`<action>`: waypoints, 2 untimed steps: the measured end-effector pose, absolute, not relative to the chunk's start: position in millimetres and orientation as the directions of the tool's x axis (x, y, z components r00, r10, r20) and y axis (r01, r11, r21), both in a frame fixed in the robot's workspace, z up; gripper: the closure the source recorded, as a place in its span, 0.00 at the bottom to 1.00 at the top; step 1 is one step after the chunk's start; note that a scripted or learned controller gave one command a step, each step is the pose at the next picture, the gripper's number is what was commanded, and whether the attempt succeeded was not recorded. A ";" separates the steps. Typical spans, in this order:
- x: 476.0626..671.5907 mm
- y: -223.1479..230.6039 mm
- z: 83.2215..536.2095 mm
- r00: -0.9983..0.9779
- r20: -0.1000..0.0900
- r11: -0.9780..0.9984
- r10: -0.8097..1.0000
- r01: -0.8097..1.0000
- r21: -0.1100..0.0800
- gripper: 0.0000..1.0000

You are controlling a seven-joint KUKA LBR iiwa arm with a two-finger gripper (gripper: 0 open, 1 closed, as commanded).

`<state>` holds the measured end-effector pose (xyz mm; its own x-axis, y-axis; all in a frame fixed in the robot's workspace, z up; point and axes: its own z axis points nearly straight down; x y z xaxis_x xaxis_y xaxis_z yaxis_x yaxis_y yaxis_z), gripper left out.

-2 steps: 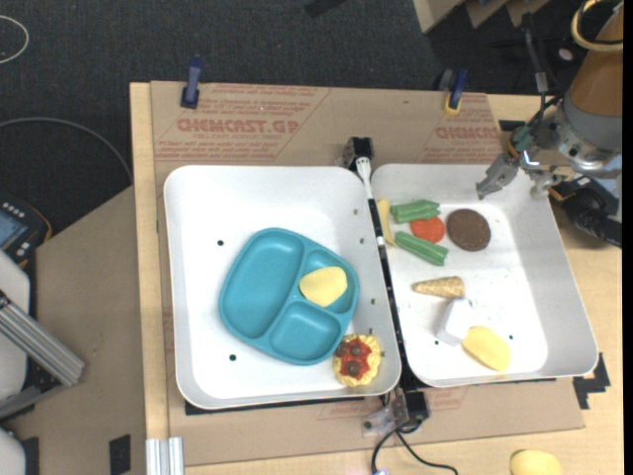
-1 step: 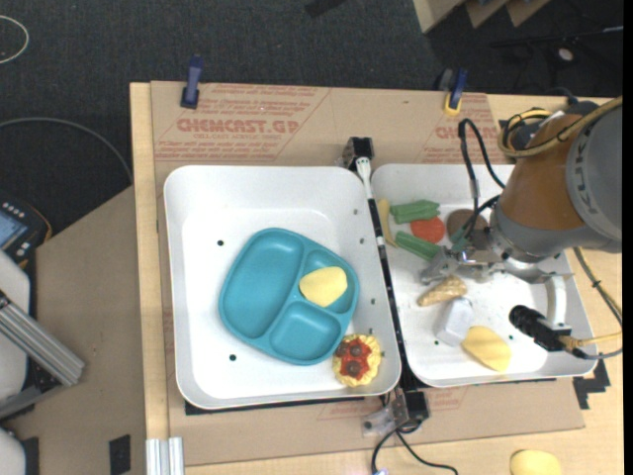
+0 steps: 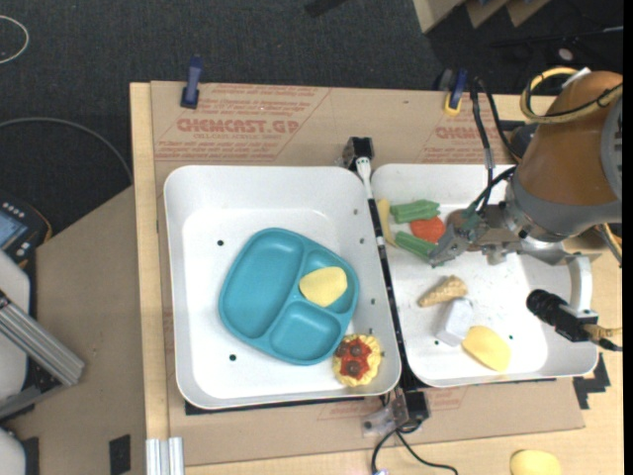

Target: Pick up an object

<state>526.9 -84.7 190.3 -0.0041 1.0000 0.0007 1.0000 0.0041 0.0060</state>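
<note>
The gripper [image 3: 450, 245] hovers over the green bean pod [image 3: 415, 211]; its opening cannot be determined. The pod appears light, rigid plastic; grasp it mid-length.

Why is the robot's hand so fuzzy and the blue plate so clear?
In the camera view the gripper looks smeared and soft-edged, so its fingers are hard to read; the blue plate and yellow piece on it look sharp, under even light with faint shadows.
</note>
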 end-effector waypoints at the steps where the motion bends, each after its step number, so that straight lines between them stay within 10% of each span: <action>1: 478.1 -49.3 285.5 -0.004 0.001 0.004 1.000 1.000 0.006 0.00; 2: 480.5 -17.7 422.7 -0.006 0.001 0.006 1.000 1.000 0.017 0.00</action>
<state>480.5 -17.7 422.7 -0.0060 1.0000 0.0006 0.9998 0.0060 0.0169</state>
